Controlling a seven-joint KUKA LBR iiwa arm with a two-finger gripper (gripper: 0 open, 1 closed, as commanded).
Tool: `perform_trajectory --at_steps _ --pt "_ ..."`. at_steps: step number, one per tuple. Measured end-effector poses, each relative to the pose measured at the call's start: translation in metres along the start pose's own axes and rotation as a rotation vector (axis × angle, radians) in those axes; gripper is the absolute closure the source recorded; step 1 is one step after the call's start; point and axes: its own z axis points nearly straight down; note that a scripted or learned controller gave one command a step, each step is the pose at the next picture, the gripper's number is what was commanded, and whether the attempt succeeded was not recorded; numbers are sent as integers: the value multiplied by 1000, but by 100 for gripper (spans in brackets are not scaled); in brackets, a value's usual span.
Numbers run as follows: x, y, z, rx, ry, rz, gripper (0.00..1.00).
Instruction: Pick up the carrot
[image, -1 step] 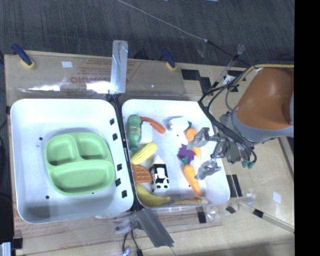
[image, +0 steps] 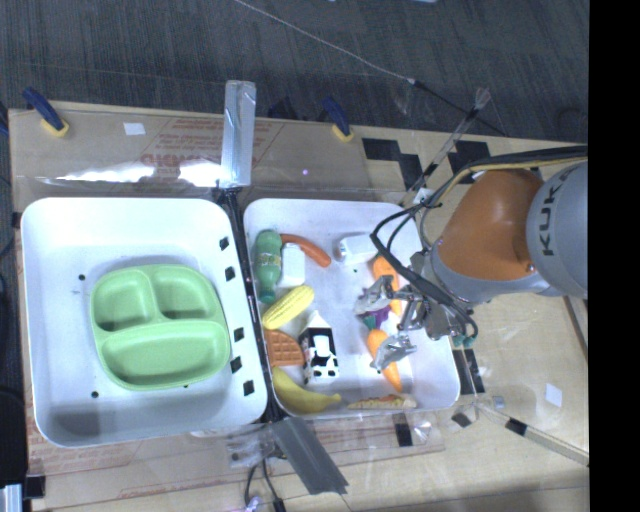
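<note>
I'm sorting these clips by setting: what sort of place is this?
Probably a robotics lab bench set up for pick-and-place trials, not a kitchen. Two white bins sit side by side, the right one holding toy food such as a banana and corn, and a KUKA arm reaches in.

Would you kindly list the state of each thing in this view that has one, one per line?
gripper: low in the right bin, among orange pieces
right bin: holds the toy food
carrot: lying flat near the bin's far wall, apart from the gripper
corn cob: lying on its side
banana: lying by the near wall
green tray: upright in the left bin
</note>
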Motion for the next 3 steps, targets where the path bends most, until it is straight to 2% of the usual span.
perform_trajectory --at_steps 1,2,3 --pt "-13 -4 34 4 -11 173 0" --pt "-15 -2 23 5 -13 164 100" --pt "-1 31 -27 3 -13 429 100"
